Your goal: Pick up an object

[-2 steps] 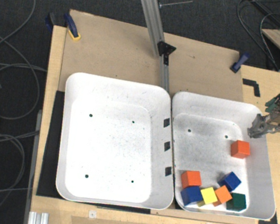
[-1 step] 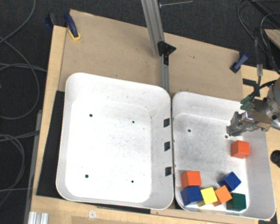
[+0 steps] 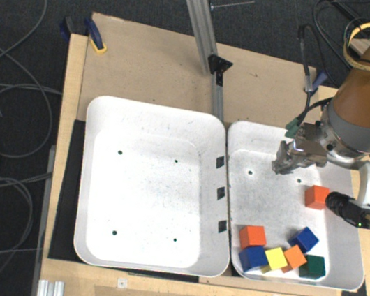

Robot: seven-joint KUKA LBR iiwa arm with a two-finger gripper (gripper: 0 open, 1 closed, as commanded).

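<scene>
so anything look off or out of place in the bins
Nothing stands out. The blocks sit inside the right bin: one orange block lies apart, the rest cluster at the near edge. The gripper hovers above the bin floor.

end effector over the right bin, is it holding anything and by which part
Nothing is held. The end effector hangs above bare floor of the right shallow white bin, apart from the lone orange cube.

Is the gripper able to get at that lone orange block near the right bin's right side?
Probably yes. The orange block sits apart from the other blocks, and the gripper hovers close to its left with bare bin floor between.
</scene>
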